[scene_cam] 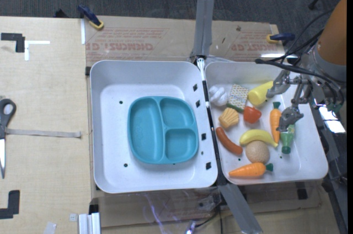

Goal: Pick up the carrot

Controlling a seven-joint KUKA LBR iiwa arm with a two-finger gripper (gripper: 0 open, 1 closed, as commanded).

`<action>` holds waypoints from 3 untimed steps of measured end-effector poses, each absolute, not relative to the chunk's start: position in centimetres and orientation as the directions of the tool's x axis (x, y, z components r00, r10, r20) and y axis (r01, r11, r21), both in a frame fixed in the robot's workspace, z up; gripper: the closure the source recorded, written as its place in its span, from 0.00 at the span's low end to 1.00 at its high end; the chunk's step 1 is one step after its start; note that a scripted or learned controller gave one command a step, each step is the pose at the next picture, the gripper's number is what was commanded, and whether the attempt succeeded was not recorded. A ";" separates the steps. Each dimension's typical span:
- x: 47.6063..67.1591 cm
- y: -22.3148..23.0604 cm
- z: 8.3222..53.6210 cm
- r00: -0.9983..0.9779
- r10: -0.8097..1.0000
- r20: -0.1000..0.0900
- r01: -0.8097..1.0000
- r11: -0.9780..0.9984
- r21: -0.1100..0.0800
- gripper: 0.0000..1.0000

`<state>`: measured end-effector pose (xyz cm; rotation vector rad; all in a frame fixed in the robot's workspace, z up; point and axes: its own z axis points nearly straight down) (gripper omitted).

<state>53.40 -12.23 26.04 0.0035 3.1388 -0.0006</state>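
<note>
Carrot (249, 170) lies on its side at the right bin's (317, 169) near edge, beside a potato (257, 151). Gripper (285, 103) hovers farther back, fingers spread, empty; it should descend straddling the carrot's width.

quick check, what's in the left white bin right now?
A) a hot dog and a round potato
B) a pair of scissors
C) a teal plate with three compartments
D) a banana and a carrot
C: the teal three-compartment plastic plate lies alone on the floor of the left white bin, while the toy food, including the large orange carrot with a green top, sits in the right white bin.
</note>
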 end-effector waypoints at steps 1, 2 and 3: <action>57.0 -14.9 15.3 -0.999 0.052 -0.003 0.052 0.999 -0.001 0.00; 58.5 -20.5 9.3 -0.993 0.120 -0.004 0.120 0.993 0.000 0.00; 58.7 -20.4 10.4 -0.993 0.114 -0.010 0.115 0.993 -0.002 1.00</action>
